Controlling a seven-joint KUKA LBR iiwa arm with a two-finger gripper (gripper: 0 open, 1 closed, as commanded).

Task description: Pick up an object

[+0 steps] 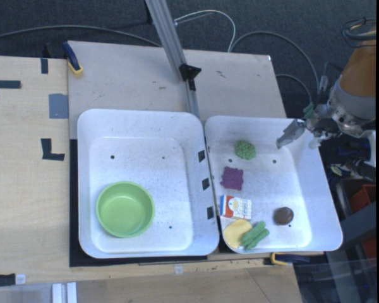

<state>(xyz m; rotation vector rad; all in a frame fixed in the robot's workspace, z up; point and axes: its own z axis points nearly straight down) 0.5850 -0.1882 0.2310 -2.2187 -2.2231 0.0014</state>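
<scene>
The right bin (316, 188) holds several small objects. A bumpy green ball (244, 149) lies near its far side, with a purple block (232, 178) just in front of it. Closer to the front lie a white carton with red and blue print (235, 206), a yellow piece (235, 232), a green pod (256, 234) and a brown ball (283, 216). My gripper (295, 136) hangs over the bin's far right corner, right of the green ball and apart from it. Nothing is seen in its grasp.
The left bin (139, 131) holds a green bowl (125, 208) at its front left. A slanted metal pole (170, 33) rises behind the bins. Cables run across the dark floor at the back. A blue and yellow clamp (72, 59) sits at the bench's far left corner.
</scene>
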